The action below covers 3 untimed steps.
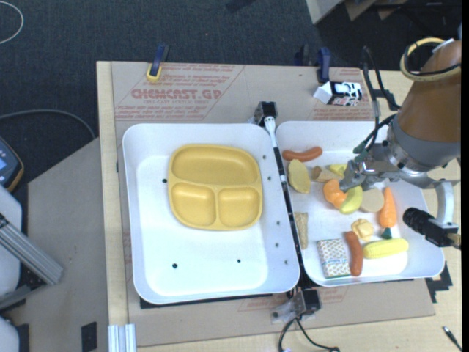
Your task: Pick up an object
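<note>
Left bin [146, 218]: yellow tray [215, 185]. Right bin [410, 266]: toy food [366, 229].

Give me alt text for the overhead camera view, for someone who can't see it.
A grey robot arm's end effector reaches into the right bin, low over mixed toy food. The left bin holds a yellow divided plate.

Dark carpet floor [88, 20] all round, pale wooden bench top [190, 94] under even light, blue clamps [156, 63] gripping its far edge
</note>
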Available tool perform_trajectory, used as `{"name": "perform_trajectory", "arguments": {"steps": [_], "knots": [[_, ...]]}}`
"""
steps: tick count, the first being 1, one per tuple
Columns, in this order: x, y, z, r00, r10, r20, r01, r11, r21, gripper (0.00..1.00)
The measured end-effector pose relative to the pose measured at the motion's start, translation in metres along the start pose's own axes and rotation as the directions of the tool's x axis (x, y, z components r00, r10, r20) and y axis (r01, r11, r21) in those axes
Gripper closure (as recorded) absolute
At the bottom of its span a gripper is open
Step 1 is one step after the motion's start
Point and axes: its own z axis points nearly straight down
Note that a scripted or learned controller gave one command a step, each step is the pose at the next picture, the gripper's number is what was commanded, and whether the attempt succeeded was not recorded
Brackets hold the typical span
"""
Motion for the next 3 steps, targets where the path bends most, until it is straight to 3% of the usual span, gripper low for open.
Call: {"name": "perform_trajectory", "arguments": {"steps": [1,2,3], "knots": [[0.037,-0.036,-0.017,1.000,-0.003,-0.005,0.003,1.000,0.010,1.00],[0.038,-0.034,0.005,1.000,0.002,-0.003,-0.002,1.000,0.012,1.00],[0.037,-0.032,0.003,1.000,0.002,-0.002,-0.002,1.000,0.008,1.00]]}}
